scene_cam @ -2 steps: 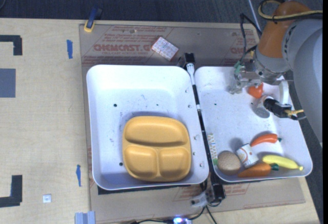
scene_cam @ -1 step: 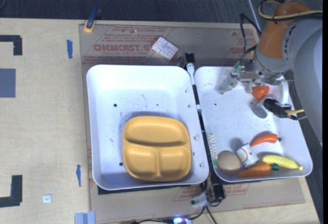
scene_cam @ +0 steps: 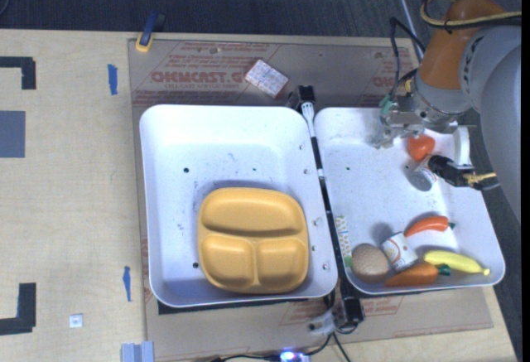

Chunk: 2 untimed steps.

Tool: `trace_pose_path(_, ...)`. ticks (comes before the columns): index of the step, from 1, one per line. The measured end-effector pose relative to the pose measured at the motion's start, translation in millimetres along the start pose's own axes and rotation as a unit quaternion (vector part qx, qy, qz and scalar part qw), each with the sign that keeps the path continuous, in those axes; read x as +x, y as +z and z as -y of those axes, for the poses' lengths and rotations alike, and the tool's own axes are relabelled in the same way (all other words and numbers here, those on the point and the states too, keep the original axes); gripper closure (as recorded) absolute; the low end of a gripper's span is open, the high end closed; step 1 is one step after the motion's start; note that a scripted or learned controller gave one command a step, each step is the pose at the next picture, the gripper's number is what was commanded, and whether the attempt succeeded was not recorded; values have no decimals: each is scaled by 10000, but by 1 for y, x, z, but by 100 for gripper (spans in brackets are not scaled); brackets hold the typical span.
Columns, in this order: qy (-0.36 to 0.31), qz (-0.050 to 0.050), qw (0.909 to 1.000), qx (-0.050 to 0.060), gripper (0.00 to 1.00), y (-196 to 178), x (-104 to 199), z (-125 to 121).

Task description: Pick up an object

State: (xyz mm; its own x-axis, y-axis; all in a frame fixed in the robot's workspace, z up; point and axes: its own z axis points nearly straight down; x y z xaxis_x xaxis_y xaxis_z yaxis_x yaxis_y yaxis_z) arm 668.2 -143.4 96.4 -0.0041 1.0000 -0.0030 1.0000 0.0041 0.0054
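i'm seeing gripper hanging at far end of right bin, small orange piece sitting between fingers, so clamped on it. probably light, hard, slick plastic; i'm guessing a mid-body pinch suits. far wall close; open floor toward middle, toy food pile crowding near corner.

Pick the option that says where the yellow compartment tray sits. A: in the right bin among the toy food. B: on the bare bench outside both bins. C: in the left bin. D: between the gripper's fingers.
C: the yellow compartment tray lies flat on the floor of the left bin, toward its near edge, while the banana and other toy food are in the right bin.
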Motion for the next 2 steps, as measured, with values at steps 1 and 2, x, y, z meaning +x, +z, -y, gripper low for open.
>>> trace_pose_path(1, -1, -55, 10000, 25, 100, 9, -68, 99)
trace_pose_path(2, 12, -11, 10000, 0, 100, 10, 35, 32)
